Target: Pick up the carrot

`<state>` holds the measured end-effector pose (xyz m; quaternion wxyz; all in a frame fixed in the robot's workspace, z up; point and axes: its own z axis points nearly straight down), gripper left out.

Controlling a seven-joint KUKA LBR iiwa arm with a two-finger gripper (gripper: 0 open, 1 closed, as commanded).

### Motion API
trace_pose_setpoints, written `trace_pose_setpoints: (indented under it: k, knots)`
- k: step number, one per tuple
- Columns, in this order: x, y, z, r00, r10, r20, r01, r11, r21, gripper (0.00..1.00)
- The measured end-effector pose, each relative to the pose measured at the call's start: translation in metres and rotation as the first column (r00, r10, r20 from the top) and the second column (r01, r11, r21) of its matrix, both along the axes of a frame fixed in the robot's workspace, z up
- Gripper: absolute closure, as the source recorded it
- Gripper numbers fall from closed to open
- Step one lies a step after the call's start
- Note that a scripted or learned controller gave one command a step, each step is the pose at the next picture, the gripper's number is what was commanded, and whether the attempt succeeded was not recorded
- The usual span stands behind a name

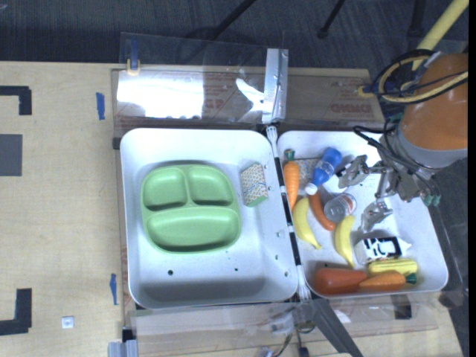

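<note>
Two white bins sit side by side on a wooden bench, seen from above at a slant. Nearest the camera, in the right bin (439, 274), a red sausage-shaped toy (338, 280) lies along the front wall, with a corn cob (393, 268) just beside it and a black-and-white box (381, 247) behind that. Two bananas (305, 225) lie further in, one on each side of a small silver can (336, 208). My gripper (368, 192) hangs over the middle of this bin, fingers spread apart and holding nothing, one fingertip near the can. The carrot (291, 181) lies lengthwise against the bin's left wall, green top pointing away, well apart from my fingers. A blue bottle (325, 165) lies between the carrot and my gripper. In the left bin (134, 222) a green divided plate (192, 205) rests flat, and a patterned cup (254, 184) lies by the right wall. Behind both bins stands a clear panel (193, 88)
</note>
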<state>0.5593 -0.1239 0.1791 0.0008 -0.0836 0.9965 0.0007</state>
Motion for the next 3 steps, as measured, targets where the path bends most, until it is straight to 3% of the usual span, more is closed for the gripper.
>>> trace_pose_setpoints:
  k: [1, 2, 3]
  knots:
    - [0.050, 0.016, 0.108, 0.998, -0.070, 0.006, 0.070, 0.998, 0.000, 0.00]
    - [0.063, -0.003, 0.033, 0.999, 0.032, 0.003, -0.032, 0.999, 0.000, 0.00]
    - [0.002, -0.024, -0.004, 0.983, 0.181, 0.001, -0.181, 0.983, -0.001, 0.00]
